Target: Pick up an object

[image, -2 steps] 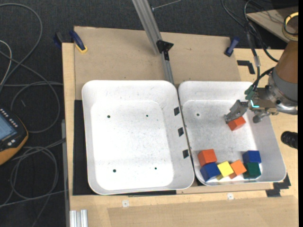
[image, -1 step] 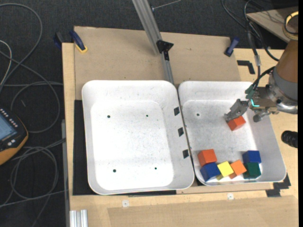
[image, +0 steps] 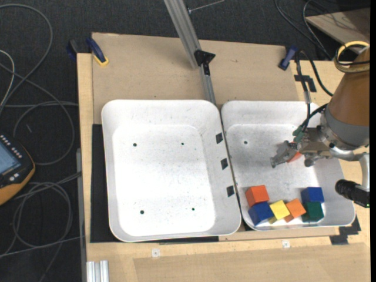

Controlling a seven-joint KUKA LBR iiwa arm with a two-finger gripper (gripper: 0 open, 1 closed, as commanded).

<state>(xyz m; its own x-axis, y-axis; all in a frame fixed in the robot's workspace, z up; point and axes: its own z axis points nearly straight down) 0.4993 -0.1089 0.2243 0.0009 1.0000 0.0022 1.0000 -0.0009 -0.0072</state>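
While cables litter dark carpet point(image: 41, 51), bins point(image: 117, 122) rest on bench point(image: 153, 63).

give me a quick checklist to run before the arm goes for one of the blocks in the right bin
1. Targets present: orange block, yellow block and others sit at the near edge of the right bin: ok.
2. Gripper over the right bin: ok.
3. Gripper above a block: not ok, it hangs behind the cluster.
4. Blocks spaced for the fingers: not ok, they sit packed together.
5. Nothing already held: cannot tell.
6. Finger opening: cannot tell.
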